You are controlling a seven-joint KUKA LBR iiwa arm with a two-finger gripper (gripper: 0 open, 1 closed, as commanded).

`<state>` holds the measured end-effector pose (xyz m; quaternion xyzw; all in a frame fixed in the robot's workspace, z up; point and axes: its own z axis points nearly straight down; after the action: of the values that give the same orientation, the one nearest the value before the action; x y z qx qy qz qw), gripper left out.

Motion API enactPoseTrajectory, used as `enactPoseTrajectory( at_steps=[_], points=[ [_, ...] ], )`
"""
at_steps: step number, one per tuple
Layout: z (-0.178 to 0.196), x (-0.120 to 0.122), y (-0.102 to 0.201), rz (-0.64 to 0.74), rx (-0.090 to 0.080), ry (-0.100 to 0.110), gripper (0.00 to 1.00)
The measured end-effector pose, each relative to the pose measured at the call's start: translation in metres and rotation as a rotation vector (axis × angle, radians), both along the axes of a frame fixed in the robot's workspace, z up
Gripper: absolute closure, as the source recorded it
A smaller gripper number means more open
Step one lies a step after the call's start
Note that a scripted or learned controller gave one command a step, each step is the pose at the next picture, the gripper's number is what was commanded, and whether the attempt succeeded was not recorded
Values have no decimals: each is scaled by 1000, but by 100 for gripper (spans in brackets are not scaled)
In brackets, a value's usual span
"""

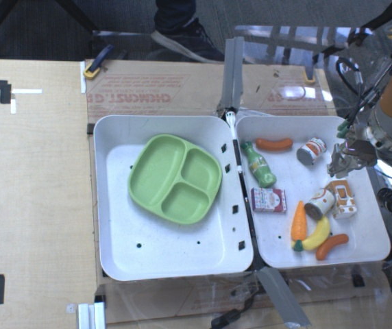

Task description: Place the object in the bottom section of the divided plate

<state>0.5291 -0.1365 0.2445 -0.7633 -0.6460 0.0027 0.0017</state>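
Hovering over the right bin's [381,249] far right side, the tool [345,162] sits above a small white-and-orange carton [345,200]; whether its fingers are open or closed cannot be told, and nothing is visibly gripped. The carton lies just below the tool, beside a tipped can [319,203], a banana [317,234] and a carrot [298,223]. The green divided plate [175,178] rests in the left bin [107,252], well apart from the tool.

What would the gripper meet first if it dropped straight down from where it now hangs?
Probably the small white and orange carton, which lies just below the gripper in the right white bin. Depth is unclear from this slanted view, so it might land beside the carton instead.
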Motion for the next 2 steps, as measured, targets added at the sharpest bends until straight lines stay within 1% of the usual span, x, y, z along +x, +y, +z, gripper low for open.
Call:
enactPoseTrajectory(
  at_steps=[1,2],
  points=[
    [-145,-52,-37,-7,2,-1,100],
    [-153,-52,-40,-186,1,-5,100]
  ],
)
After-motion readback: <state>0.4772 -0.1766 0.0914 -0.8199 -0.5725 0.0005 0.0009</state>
